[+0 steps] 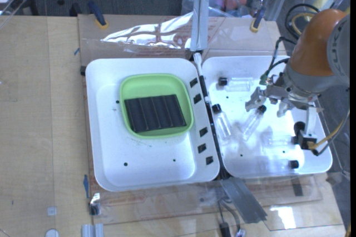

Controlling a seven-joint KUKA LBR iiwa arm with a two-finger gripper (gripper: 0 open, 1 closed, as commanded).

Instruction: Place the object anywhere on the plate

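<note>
While one gripper (268,104) hovers, one plate (157,84) holds one black slab (154,113)

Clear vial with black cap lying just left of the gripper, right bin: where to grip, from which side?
Judging by its pose, grip the clear vial mid-body from above, fingers closing across its narrow width. It lies flat and slanted, cap end up-right near the gripper, so turn the wrist square to that axis. The transparent body blurs its edges.

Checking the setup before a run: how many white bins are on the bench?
2. The left bin holds the green plate; the right bin sits beside it, under the gripper. None seem hidden.
</note>
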